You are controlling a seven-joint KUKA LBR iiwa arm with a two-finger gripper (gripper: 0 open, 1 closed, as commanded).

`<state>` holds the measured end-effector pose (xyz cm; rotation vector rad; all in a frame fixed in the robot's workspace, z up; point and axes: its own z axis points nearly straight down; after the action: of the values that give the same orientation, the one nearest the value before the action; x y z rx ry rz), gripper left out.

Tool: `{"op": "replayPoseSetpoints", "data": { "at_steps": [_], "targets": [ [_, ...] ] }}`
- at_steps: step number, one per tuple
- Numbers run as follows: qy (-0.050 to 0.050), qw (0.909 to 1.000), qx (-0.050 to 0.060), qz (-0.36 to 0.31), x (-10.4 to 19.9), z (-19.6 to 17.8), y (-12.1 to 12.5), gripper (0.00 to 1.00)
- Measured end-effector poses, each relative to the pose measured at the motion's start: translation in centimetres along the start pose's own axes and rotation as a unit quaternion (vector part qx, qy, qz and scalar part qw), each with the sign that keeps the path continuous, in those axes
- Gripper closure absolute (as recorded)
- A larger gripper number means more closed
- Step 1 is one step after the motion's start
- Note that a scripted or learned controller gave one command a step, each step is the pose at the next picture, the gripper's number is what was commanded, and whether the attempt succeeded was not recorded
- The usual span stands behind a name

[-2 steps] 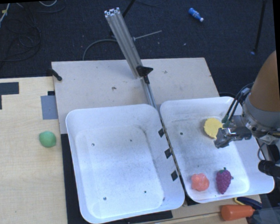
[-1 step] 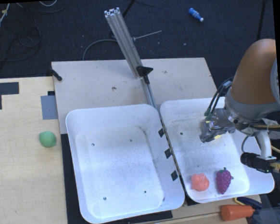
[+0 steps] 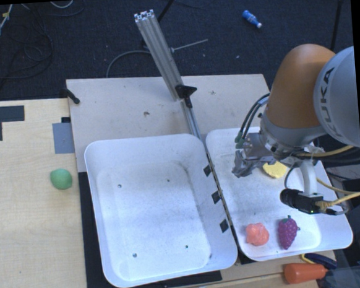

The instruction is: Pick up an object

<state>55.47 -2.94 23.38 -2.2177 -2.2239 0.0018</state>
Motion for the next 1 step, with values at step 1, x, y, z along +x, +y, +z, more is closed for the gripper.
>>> {"op": "replayPoseSetpoints", "data": {
  "at_steps": [1],
  "targets": [
    [0.000,1.0000,-0.001,0.000,4.78,-0.93,2.19,1.00]
  ]
}}
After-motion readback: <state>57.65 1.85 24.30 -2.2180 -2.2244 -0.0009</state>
